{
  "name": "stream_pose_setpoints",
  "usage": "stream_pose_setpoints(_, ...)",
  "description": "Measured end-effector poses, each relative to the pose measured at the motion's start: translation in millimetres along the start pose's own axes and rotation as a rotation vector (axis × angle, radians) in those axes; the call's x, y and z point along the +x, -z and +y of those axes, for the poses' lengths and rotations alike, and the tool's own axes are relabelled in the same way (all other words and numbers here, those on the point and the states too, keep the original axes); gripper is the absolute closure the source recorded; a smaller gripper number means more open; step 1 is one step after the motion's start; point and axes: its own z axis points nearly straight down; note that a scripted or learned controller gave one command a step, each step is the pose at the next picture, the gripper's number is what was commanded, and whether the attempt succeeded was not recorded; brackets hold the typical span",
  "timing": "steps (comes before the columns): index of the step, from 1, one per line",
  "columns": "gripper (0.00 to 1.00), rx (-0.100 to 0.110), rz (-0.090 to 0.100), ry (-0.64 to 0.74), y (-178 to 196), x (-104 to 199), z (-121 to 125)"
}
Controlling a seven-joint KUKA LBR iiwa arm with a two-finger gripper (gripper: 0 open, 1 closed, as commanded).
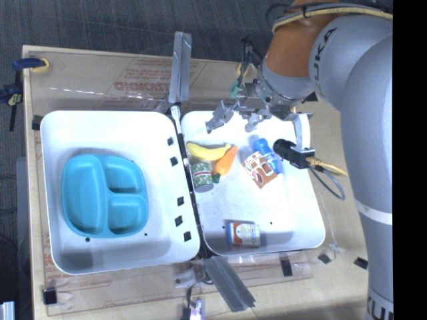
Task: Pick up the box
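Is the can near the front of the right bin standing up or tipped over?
Tipped over: the can lies on its side, label facing up, on the right bin floor.

I see my arm reaching in from the right of the frame, wrist bent down. The gripper hangs at upper centre, its fingers spread apart.

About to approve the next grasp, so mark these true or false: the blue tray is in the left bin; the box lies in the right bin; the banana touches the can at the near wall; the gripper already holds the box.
1. Blue tray in left bin: true.
2. Box in right bin: true.
3. Banana touches the can: false; they lie well apart.
4. Gripper holds the box: false; it hangs above the bin's far edge, apart from the box.
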Motion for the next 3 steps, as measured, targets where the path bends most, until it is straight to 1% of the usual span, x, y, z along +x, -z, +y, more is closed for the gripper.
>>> stream_pose_setpoints(1, 0.0, 0.001, 0.0, 0.037, -107.2, -22.2, -74.8)
stream_pose_setpoints(2, 0.0, -0.002, 0.0, 0.188, -69.1, -33.6, -100.6)
stream_pose_setpoints(3, 0.0, -0.003, 0.0, 0.143, -152.6, -78.0, -147.5)
